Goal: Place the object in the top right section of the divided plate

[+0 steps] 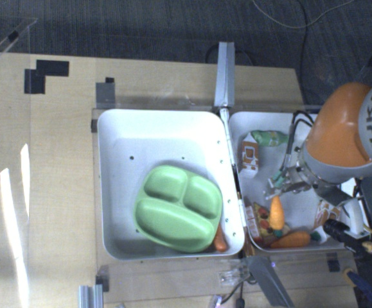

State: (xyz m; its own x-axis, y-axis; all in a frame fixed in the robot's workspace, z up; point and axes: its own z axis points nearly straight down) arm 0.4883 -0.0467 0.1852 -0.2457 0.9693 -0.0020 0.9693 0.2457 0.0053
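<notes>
Arm over the right bin, picking
Fingers (287, 186) hang just above the orange carrot (276, 214); their state I cannot tell. Green divided plate (178, 208) waits leftward.

Two white bins (108, 172), one divided plate (179, 207)
</notes>
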